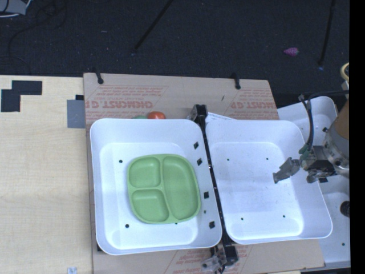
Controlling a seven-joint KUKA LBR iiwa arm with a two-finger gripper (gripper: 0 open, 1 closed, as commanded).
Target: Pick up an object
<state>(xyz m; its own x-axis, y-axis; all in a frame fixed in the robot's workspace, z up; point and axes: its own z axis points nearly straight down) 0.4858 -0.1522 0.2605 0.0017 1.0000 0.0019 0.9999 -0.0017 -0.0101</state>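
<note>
- I read this as the approach stage of the pick: nothing is lifted, and the only obvious candidate, the green divided plate [163, 188], lies flat in the left bin [108, 210], a little toward its near side.
- My gripper [300, 170] hangs over the right-hand part of the right bin [262, 233], well apart from the plate, with the divider between the bins [208, 176] lying between them.
- One grey finger [283, 171] juts left over the bin floor; the other is lost in the dark wrist hardware, so I cannot tell whether the jaws are spread or pressed together.
- I see nothing pinched in them, and I cannot tell whether the fingertip touches the bin floor or hovers just above it.
- Next move, as I judge it: carry the arm left across the divider, then come down on the plate's rim or one of its inner ridges, since a flat plate offers little else to grip.
- A small red-orange item [155, 116] sits just behind the left bin's far wall, outside it.
</note>
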